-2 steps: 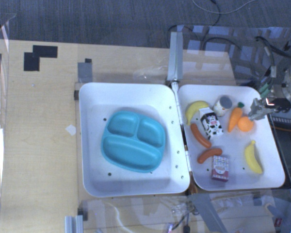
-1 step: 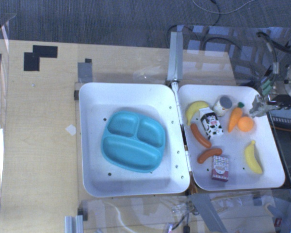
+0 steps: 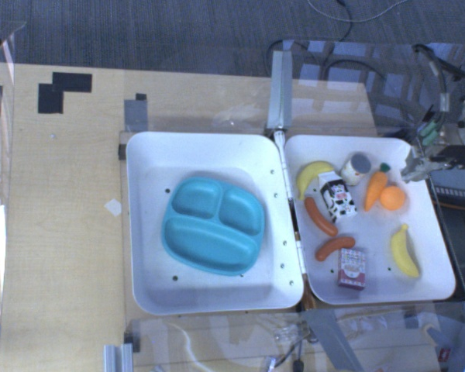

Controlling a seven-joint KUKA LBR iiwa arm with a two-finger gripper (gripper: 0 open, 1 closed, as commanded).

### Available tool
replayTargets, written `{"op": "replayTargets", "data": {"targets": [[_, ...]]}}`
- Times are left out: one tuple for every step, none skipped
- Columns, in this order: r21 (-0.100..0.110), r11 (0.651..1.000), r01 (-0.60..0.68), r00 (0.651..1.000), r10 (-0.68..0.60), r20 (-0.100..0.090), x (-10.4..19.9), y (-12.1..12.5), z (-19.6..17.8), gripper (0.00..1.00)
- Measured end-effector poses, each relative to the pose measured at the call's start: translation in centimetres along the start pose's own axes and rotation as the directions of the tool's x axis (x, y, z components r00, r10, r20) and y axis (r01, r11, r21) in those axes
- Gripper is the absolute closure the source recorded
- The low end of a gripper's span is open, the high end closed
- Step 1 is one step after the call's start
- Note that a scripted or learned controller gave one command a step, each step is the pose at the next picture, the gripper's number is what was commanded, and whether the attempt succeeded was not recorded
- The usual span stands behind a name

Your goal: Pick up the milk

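The milk (image 3: 339,198) is a small white carton with black cow patches. It lies in the right bin (image 3: 442,281), near the bin's upper middle, between a yellow banana (image 3: 314,175) and a carrot (image 3: 375,189). My gripper (image 3: 415,169) hovers at the right bin's upper right edge, about a hand's width to the right of the milk and apart from it. Nothing shows between it and the carton except the carrot and an orange (image 3: 393,198).
The right bin also holds a white grey-capped bottle (image 3: 358,167), two sausages (image 3: 320,216) (image 3: 335,246), a red carton (image 3: 352,269) and a second banana (image 3: 404,253). A blue divided tray (image 3: 213,225) lies in the left bin (image 3: 139,208).
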State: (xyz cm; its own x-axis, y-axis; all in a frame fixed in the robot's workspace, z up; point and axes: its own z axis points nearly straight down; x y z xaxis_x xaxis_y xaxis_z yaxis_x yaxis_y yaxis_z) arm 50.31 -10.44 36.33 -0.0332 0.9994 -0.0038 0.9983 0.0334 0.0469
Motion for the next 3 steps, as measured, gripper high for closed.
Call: {"op": "replayTargets", "data": {"targets": [[-0.007, 1.0, 0.007, 1.0, -0.007, 0.0, 0.1, 0.2, -1.2, 1.0], [-0.014, 1.0, 0.014, 1.0, -0.014, 0.001, 0.1, 0.5, -2.3, 1.0], [-0.021, 1.0, 0.022, 1.0, -0.022, 0.003, 0.2, 0.7, -3.5, 1.0]]}}
